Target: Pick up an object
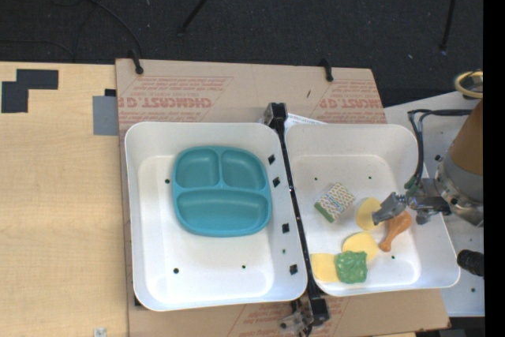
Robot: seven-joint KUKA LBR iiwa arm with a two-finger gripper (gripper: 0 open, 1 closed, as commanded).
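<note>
The right bin (394, 140) holds several small items. A patterned green and white packet (335, 201) lies near its middle. Beside it sits a yellow piece (365, 211), with two more yellow pieces (359, 242) (322, 267) toward the front. A green lumpy toy (351, 267) rests between those two. An orange carrot-like toy (397, 230) lies tilted at the right. My gripper (397, 208) reaches in from the right edge, low over the bin, just above the top end of the orange toy and next to the upper yellow piece.
The left bin (150, 249) contains a teal divided plate (221, 191). A black divider (288, 209) runs between the bins. Cardboard (237, 91) lies under and behind both bins, and a wooden benchtop (55, 209) extends to the left.
</note>
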